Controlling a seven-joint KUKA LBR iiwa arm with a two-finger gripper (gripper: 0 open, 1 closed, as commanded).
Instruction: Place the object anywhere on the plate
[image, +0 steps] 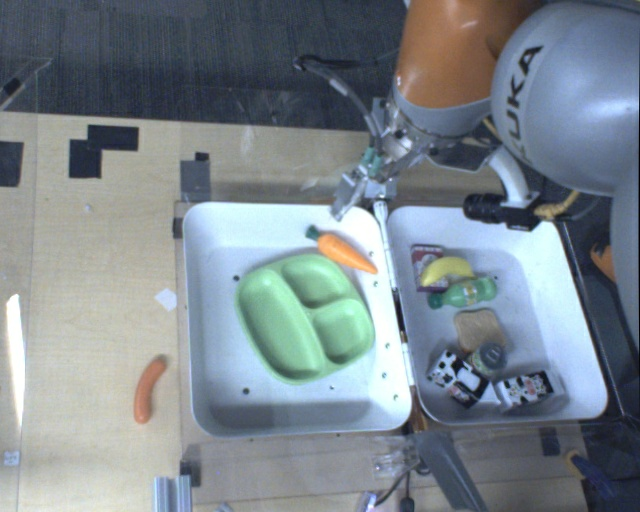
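The claw (358, 187) hangs in the upper middle of the frame, above the back rim of the left bin (205, 300), and I cannot tell how it stands; nothing shows in its grip. The carrot (343, 251) lies just below it in that bin, its tip resting at the upper right edge of the green plate (305, 318), most of it off the plate. In the right bin (570, 300) sit a banana (446, 268), a green bottle (462, 293) and other small items. An orange sausage (149, 388) lies on the worktop (90, 300) at lower left.
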